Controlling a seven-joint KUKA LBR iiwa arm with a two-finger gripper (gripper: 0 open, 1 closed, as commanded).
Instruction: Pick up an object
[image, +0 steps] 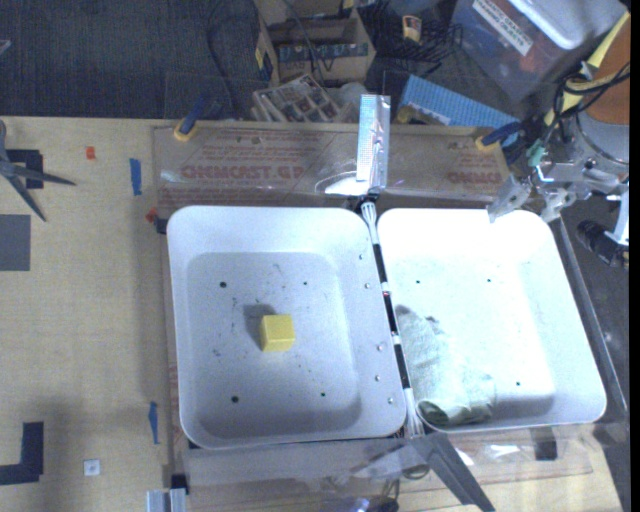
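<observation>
End effector (525, 185) waits at far right, its state unclear; it should descend straight over the yellow cube (278, 332) in left bin (190, 300), centred.

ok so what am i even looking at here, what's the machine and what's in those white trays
This is one camera fixed above a workbench, looking down at a slant. Two shallow white bins sit side by side: the left bin and the right bin. A small yellow cube lies near the middle of the left bin. A crumpled whitish cloth lies along the right bin's left side, reaching its near corner. The machine is a robot arm that comes in from the right; part of it sits at the top right, behind the right bin, above neither item. Its job is to pick something up; both items lie loose in their bins.
</observation>
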